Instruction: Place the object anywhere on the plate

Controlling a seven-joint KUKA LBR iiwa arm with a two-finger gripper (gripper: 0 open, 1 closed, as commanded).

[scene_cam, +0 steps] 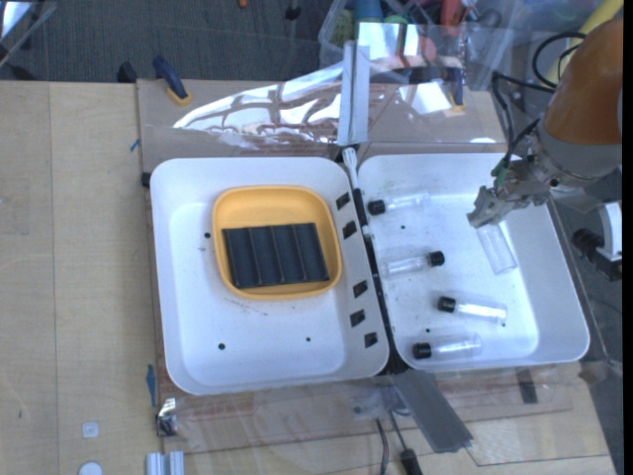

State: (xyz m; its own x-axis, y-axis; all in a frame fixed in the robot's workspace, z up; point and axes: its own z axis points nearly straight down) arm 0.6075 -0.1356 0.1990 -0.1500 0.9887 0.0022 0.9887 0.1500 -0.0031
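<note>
Hanging over the right bin (554, 265) toward its 2 o'clock corner, the gripper (492, 209) has a clear vial (497, 245) poking out below it, but I honestly can't tell how wide it's open or if it's actually pinching it. Four more capped vials lie around the bin floor. The yellow plate (277, 206) with a dark ribbed tray (275, 255) sits in the left bin (188, 344).

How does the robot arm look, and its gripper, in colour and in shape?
The arm is thick and rounded, with a wide orange band above a grey wrist. Black cables loop beside it. The gripper is small, grey and metallic, with a bit of green at its base.
</note>
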